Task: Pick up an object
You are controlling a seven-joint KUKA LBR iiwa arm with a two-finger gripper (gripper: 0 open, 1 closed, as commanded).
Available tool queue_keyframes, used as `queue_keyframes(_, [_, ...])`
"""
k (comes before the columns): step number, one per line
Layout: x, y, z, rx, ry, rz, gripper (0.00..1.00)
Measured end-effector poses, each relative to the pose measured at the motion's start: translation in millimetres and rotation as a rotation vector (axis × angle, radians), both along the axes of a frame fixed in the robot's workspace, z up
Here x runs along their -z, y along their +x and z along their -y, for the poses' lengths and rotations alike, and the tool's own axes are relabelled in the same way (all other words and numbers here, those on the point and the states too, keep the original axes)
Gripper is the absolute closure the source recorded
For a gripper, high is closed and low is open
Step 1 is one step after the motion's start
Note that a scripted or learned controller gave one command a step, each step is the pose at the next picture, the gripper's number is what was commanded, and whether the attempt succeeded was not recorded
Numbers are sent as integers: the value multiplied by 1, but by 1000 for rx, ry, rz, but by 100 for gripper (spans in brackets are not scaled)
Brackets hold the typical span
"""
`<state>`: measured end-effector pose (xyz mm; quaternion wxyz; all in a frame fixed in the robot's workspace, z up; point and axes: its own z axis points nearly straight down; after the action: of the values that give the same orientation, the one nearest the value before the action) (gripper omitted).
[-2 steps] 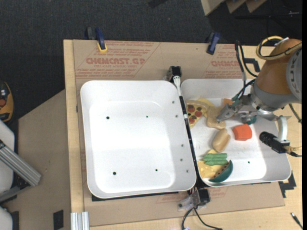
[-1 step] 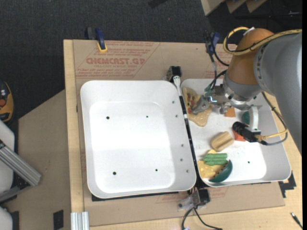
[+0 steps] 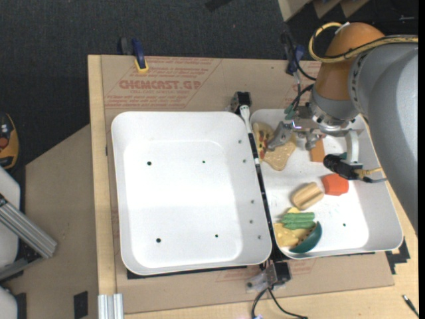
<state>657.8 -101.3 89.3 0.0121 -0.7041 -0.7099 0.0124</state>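
camera view: the arm (image 3: 372, 78) comes in from the right and the gripper (image 3: 297, 137) sits low over the far end of the right bin (image 3: 362, 224). can't tell whether the pincer is spread or pressed together, and nothing is visibly pinched in it, so i judge no pick is made yet.

the closest candidate is the tan slice (image 3: 279, 155). it lies flat near the wall shared with the left bin (image 3: 179, 191), just beside the gripper toward the near-left. a small orange block (image 3: 317, 150) is just beside the gripper on the other side. further toward the near end are a red block (image 3: 335, 185), a bread roll (image 3: 307, 195), and a green piece (image 3: 298, 218) resting with a yellow piece (image 3: 287, 234) on a teal bowl (image 3: 311, 239).

step in hand, as i read it: lining up and coming down on one object.

- to do it well, commit to one target, not the bare gap between the slice and the orange block.
- the slice looks thin and flat, so it likely needs a low descent to the bin floor with the grip centred across its narrow width.
- its closeness to the shared wall could block the side of the grip nearest that wall.
- the orange block or the bread roll look chunkier and probably easier to pinch.
- lift straight up, and check that something is actually held before moving off.
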Motion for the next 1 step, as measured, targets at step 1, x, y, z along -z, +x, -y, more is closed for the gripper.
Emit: queue_keyframes(1, [-1, 4, 0, 4, -8, 0, 0])
